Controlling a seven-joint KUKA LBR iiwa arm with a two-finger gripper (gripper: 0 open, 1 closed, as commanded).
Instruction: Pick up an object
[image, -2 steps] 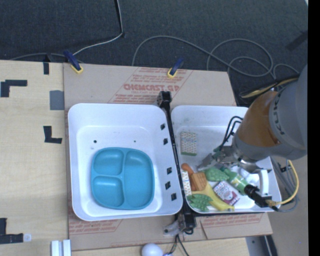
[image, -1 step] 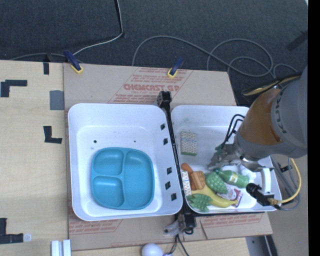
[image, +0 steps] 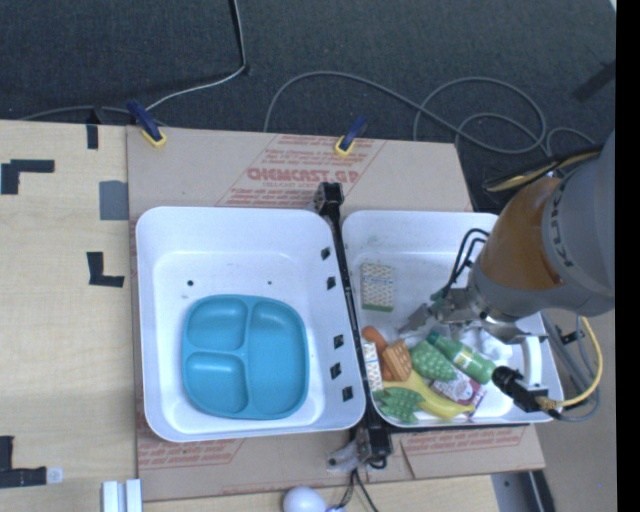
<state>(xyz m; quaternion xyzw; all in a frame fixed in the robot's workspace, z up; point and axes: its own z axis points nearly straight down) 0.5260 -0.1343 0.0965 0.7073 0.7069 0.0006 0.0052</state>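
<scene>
A heap of small toy foods lies in the near part of the right-hand shallow white bin: a green plastic bottle with a white label, a knobbly green vegetable piece, a yellow banana-shaped toy, an orange-brown bread-like piece, a leafy green piece and a small packet with red print. A checked green-and-white card lies apart from them, farther back in the same bin. None of these appears lifted; all seem to rest on the bin floor, so the pick looks yet to be made. The two-finger gripper of the grey and orange arm hangs low over the heap, just above the knobbly piece and the bottle, but whether it is spread or closed cannot be told from this slanted view. The left-hand white bin holds a blue sectioned plastic plate. Both bins sit on a cardboard sheet on the worktop.
</scene>
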